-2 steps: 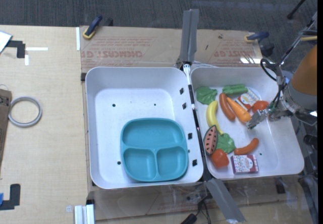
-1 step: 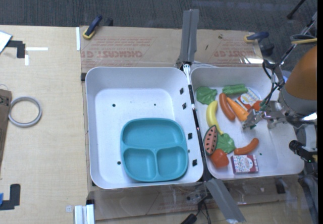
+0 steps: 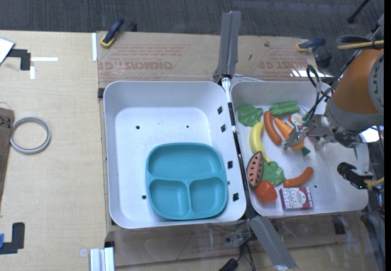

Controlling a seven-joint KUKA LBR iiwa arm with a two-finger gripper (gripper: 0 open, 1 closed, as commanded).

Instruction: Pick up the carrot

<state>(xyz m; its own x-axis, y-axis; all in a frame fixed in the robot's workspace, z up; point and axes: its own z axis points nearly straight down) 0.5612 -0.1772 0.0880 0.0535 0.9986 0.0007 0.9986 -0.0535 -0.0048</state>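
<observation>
The arm (image 3: 357,90) reaches in from the right over the right bin (image 3: 342,199), and its end effector (image 3: 297,139) is low among the toy food in the upper middle of that bin. Whether it is spread or pressed together cannot be told from this slant.

The carrot (image 3: 283,127) lies in the right bin just left of the end effector, orange, slanted, with its lower end at or under the metal tip; contact cannot be made out. Beside it on the left lies a red sausage (image 3: 272,127), and left of that a banana (image 3: 256,140). Green leaves (image 3: 248,115) sit toward the bin's upper left, and a green pod (image 3: 284,108) lies just above the carrot. Lower down are a melon slice (image 3: 255,169), a tomato (image 3: 265,191), a chilli (image 3: 297,177) and a pink box (image 3: 296,198).

The left bin (image 3: 122,141) holds a teal tray (image 3: 186,180) with three compartments. On the worktop (image 3: 55,190) to the far left lies a roll of tape (image 3: 28,135).
</observation>
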